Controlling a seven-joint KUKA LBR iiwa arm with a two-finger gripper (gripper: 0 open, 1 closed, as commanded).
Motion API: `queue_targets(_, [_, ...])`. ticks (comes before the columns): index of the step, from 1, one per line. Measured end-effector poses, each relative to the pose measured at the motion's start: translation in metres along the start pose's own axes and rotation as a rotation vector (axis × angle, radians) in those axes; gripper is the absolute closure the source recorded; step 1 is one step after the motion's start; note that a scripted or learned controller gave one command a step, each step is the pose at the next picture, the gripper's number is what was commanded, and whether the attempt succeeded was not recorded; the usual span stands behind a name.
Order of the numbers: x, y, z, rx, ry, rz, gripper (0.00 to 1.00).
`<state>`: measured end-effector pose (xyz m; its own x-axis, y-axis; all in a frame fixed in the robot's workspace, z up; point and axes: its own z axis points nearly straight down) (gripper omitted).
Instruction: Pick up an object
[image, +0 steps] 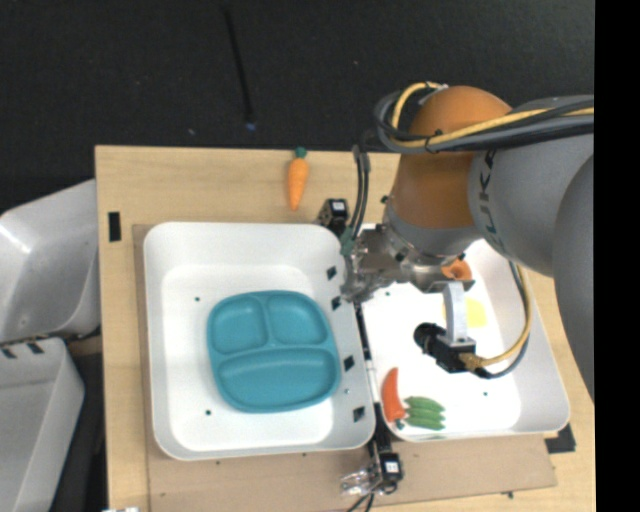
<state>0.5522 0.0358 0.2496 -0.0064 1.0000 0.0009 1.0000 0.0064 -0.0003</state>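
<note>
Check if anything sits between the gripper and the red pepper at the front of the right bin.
Nothing visible does. The gripper is over the bins' shared edge, and only bare white floor of the right bin lies between it and the red pepper. The green pod lies just beyond the pepper.

Red pepper (393, 392) lies beside green pod (424, 412), right bin (505, 395).

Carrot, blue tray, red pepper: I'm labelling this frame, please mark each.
carrot (296, 181), camera view, middle of its orange body.
blue tray (272, 377), camera view, floor of its large compartment.
red pepper (393, 392), camera view, middle of its body.
</note>
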Motion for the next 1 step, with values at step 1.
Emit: queue_targets(1, [0.0476, 0.0029, -0.0043, -0.001, 0.001, -0.001, 1.0])
